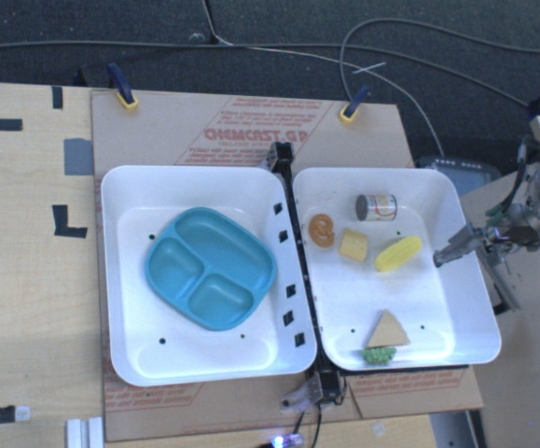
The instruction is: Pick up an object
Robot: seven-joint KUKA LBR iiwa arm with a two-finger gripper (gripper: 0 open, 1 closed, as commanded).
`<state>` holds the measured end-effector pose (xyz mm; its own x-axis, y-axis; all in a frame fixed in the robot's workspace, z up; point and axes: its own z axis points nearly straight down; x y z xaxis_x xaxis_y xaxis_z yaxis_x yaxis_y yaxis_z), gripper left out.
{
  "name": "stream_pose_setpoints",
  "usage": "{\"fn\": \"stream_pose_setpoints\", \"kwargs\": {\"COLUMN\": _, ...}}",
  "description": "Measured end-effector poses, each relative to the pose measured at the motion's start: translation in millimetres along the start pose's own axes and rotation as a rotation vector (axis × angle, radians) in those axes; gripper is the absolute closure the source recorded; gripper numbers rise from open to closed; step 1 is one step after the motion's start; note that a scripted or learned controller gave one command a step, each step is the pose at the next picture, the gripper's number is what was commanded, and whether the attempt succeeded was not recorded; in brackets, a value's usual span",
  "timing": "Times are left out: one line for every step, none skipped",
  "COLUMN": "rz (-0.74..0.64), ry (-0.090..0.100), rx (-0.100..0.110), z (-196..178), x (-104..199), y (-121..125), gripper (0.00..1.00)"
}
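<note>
The right bin (pixel 461 215) holds several small items: a short metal can (pixel 376 207) on its side, a brown pretzel (pixel 321 231), a pale yellow cube (pixel 353 245), a yellow corn cob (pixel 398 253) and a tan wedge (pixel 388 329) with a green piece (pixel 378 354) at its foot. My gripper (pixel 450 251) hangs over the bin's right rim, pointing left toward the corn cob and a short way from it. Nothing shows in its grasp.
A blue divided plate (pixel 212 267) lies in the left bin (pixel 120 194). A black divider (pixel 293 250) runs between the bins. Cables (pixel 381 63) cross the dark cloth behind, and two clamps (pixel 123 90) pin the cardboard base.
</note>
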<state>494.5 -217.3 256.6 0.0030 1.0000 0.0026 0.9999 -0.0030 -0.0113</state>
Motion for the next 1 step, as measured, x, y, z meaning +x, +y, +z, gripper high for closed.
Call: {"fn": "stream_pose_setpoints", "kwargs": {"rz": -0.004, "ry": -0.003, "rx": -0.01, "z": -5.3, "x": 0.5, "y": 2.2, "gripper": 0.0}}
